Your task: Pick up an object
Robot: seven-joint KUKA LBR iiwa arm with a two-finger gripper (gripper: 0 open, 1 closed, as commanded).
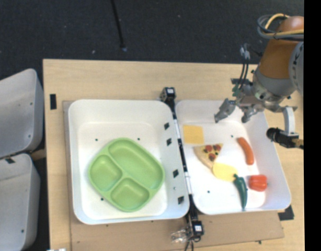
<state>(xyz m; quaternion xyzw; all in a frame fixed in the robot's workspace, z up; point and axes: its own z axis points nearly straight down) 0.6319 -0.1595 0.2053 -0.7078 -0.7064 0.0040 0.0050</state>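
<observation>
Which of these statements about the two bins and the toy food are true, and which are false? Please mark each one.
1. The green divided plate lies in the left bin. True.
2. The end effector holds the sausage between its fingers. False: the end effector is open with nothing between its fingers, above the far edge of the right bin; the sausage lies on the bin floor.
3. The yellow cheese slice lies on the green divided plate. False: it lies in the right bin, beside the pizza slice.
4. The green chili pepper lies next to the red pepper. True.
</observation>
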